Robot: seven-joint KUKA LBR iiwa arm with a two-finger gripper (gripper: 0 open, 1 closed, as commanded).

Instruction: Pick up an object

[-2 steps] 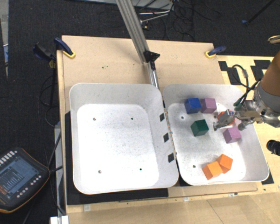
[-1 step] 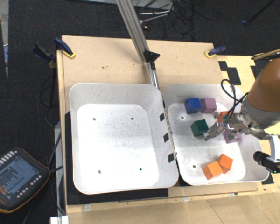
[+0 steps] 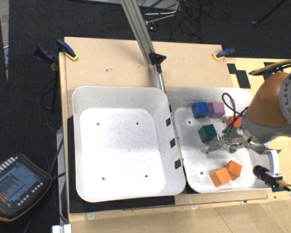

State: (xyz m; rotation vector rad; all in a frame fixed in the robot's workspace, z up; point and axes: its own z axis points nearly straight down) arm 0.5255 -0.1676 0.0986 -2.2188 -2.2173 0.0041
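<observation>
Green cube sat just left of the gripper; gripper's state indiscernible. Centre over it before descending.

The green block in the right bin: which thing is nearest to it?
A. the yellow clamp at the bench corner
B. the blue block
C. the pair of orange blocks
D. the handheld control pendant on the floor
B: the green block lies just below the blue block in the right bin, while the orange blocks sit farther down, near the bin's lower edge.
</observation>
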